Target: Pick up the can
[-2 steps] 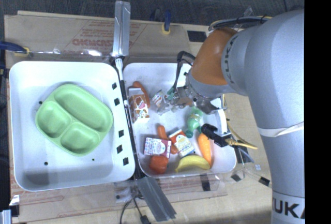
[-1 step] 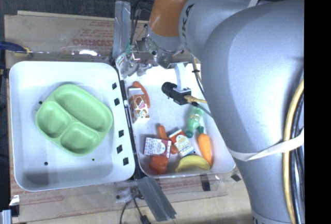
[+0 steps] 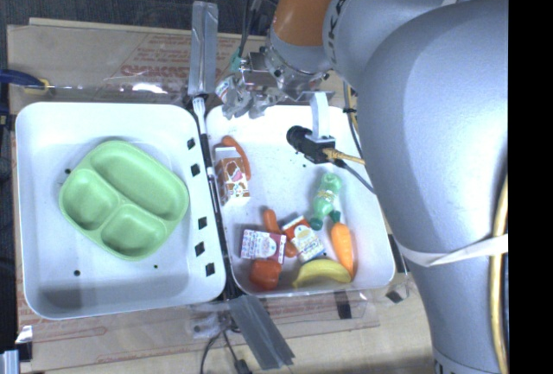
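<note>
My gripper (image 3: 245, 103) hangs over the far left corner of the right bin (image 3: 373, 191), just inside its back rim. A small silvery thing with a coloured label (image 3: 228, 91) sits at the gripper's left side; it may be the can, but it is too small and too hidden to name for sure. I cannot make out whether it is held. The grey arm with its orange band covers the bin's far right part.
The right bin holds a brown sausage (image 3: 235, 149), a small carton (image 3: 232, 175), a green bottle (image 3: 327, 196), a carrot (image 3: 343, 246), a banana (image 3: 321, 273), two little cartons (image 3: 262, 244) and a red fruit (image 3: 265, 274). A green divided plate (image 3: 123, 198) lies in the left bin (image 3: 43, 277).
</note>
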Tool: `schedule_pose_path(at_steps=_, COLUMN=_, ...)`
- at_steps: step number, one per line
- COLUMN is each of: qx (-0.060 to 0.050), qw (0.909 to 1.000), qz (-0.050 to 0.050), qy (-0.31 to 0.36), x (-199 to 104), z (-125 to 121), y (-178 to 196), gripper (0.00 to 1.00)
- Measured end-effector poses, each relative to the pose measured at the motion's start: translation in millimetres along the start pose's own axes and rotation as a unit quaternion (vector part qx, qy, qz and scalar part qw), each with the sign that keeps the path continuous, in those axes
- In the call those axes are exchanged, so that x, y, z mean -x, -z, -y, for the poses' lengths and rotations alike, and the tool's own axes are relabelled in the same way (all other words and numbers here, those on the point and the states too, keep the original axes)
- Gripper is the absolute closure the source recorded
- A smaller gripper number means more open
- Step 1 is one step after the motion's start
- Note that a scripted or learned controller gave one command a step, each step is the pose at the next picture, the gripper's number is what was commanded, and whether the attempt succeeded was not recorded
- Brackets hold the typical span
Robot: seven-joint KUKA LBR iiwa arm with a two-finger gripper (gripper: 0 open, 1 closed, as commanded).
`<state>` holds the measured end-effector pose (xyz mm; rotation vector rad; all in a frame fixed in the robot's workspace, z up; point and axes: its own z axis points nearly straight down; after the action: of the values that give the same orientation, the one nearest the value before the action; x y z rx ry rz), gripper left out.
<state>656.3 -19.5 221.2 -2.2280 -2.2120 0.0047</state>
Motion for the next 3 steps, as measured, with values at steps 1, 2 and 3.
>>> schedule_pose_path(at_steps=1, qx=0.000, qw=0.9914, qz=0.000, qy=-0.131, x=-65, z=1, y=42, gripper=1.00)
schedule_pose_path(at_steps=2, qx=-0.003, qw=0.9820, qz=0.000, qy=-0.189, x=-56, z=32, y=37, gripper=1.00)
schedule_pose_path(at_steps=3, qx=-0.002, qw=0.9887, qz=0.000, qy=-0.150, x=-89, z=52, y=50, gripper=1.00)
